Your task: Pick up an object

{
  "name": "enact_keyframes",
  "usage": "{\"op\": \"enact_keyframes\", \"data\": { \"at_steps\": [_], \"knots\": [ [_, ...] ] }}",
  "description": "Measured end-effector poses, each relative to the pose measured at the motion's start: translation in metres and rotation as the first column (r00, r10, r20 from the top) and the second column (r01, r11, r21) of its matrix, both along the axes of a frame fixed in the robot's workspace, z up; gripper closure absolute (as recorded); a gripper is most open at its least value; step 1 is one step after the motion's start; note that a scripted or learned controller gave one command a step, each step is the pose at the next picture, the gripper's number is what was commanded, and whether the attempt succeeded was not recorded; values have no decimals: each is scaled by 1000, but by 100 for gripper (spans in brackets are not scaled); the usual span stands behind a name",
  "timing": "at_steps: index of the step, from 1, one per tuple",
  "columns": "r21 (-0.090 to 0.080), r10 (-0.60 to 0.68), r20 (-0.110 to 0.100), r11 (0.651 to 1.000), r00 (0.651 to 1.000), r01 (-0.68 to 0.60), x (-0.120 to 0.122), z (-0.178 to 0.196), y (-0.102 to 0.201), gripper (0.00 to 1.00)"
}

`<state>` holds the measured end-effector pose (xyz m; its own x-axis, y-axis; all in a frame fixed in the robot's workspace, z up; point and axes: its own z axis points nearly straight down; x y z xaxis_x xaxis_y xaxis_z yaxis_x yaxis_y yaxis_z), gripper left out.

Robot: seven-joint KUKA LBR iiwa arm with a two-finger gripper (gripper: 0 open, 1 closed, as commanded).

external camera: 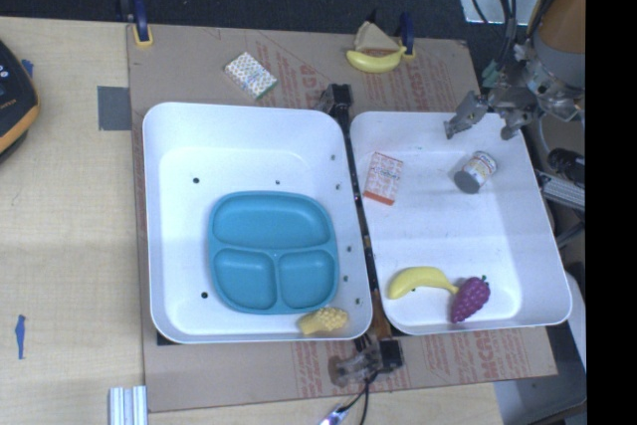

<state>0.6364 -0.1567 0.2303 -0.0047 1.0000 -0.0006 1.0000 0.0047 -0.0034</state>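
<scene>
Nearest the lens, at the front rim of the left bin (159, 214), lies a small yellow knobbly piece (323, 320), corn-like in texture. Behind it a teal divided plate (272, 249), smooth plastic with three compartments and rounded corners, sits flat on the bin floor.

Right bin (528, 244), front: a smooth curved yellow banana (419, 281) just beside a purple grape cluster (470, 299) with a bumpy surface. Mid bin, near the left wall: a flat red-and-white printed packet (383, 177). Farther back: a small grey can (476, 171) lying on its side, round end toward the front.

My arm comes in from the right, orange band high at the frame edge. My end effector (490, 117) hangs over the back right corner of the right bin, its two dark metal fingers splayed apart, nothing between them. The can lies just in front of and below them, apart from both fingers.

On the table, beyond the bins: a second banana (374, 60) and a small patterned square packet (250, 74) on brown cardboard.
</scene>
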Motion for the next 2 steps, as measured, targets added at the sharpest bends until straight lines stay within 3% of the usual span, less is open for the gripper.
{"op": "enact_keyframes", "data": {
  "at_steps": [1, 2],
  "knots": [
    [0, -1, -3, 1000, 1000, 1, 19, -105, -56, 0],
    [-1, 0, 0, 1000, 1000, 0, -4, -138, -39, 0]
  ]
}}
